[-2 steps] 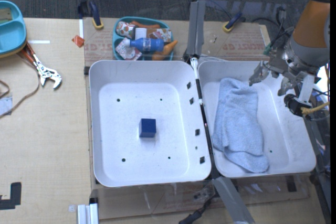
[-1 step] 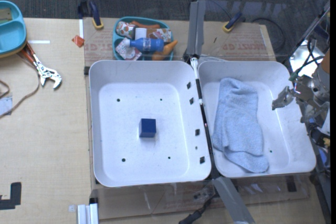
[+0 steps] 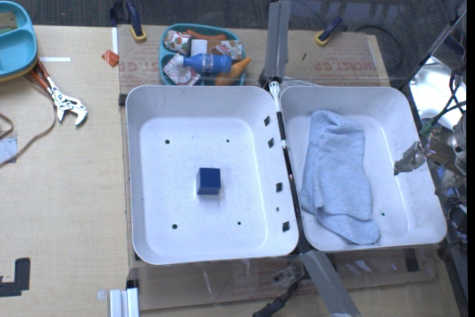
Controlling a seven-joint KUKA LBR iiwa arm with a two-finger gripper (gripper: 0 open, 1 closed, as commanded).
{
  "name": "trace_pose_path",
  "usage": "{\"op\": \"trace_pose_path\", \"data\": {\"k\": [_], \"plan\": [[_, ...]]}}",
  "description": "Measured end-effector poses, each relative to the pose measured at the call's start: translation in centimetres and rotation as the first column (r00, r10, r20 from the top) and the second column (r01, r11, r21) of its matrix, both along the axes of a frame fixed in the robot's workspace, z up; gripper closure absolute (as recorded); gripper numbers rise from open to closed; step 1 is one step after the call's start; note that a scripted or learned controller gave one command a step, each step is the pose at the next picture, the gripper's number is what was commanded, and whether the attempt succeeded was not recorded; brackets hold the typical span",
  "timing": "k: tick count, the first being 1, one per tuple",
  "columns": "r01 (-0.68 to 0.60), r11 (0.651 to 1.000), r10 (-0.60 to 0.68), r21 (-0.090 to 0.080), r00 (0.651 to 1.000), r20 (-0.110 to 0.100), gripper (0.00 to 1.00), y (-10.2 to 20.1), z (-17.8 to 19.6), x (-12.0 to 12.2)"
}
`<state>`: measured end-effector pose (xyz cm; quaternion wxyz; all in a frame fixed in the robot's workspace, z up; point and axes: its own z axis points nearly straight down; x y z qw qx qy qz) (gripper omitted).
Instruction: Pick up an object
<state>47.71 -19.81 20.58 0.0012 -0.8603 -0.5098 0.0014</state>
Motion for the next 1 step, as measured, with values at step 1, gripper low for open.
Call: {"op": "trace_pose_path", "data": {"k": [1], "plan": [[0.12, 0.993, -0.12, -0.001, 0.993, -0.001, 0.0, 12.25, 0.81, 0.03]]}}
